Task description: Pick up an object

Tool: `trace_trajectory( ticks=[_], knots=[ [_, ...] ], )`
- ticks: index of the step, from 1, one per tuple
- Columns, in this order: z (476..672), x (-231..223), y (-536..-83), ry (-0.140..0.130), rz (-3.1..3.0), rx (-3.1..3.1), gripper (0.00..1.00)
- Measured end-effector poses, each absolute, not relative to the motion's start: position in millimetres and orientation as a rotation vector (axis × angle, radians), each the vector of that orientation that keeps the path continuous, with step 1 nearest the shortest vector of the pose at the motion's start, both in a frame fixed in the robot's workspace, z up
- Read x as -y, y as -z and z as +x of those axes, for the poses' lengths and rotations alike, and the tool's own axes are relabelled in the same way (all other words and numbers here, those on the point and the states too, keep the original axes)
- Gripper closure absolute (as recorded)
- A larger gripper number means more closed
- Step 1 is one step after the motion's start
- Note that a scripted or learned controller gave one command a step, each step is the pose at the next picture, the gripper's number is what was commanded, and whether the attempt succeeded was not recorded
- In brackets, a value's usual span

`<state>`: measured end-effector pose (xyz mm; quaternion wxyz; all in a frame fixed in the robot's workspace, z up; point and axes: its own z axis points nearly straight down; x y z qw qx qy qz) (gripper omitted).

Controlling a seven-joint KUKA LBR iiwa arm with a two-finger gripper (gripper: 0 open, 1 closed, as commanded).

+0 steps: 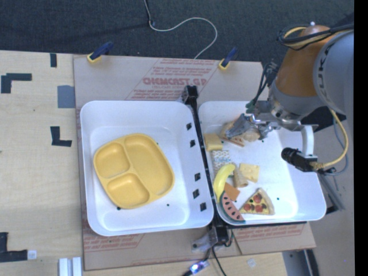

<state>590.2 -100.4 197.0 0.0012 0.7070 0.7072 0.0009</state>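
The right bin (299, 197) holds several toy foods: a yellow banana (222, 177), a pizza slice (257, 203), a watermelon slice (229, 208), a pale cheese wedge (249, 173), a yellow block (213, 142) and a speckled cracker (222, 156). My gripper (246, 125) hangs low over the bin's upper left part, right at a tan bread-like piece (248, 135). The grey arm with its orange band (302, 68) comes in from the upper right.
The left bin (100, 111) holds a yellow three-compartment plate (133, 169). A black divider with clips (198, 154) runs between the bins. A black cable and connector (299, 157) hang over the right bin's right side. A white cable (184, 23) loops behind the bins.
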Motion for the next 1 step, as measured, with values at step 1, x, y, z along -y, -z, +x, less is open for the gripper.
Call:
trace_trajectory(
  ticks=[1],
  knots=[
    [590.9,99.9,-226.1,-0.002,2.219,-2.222,1.0]
  ],
)
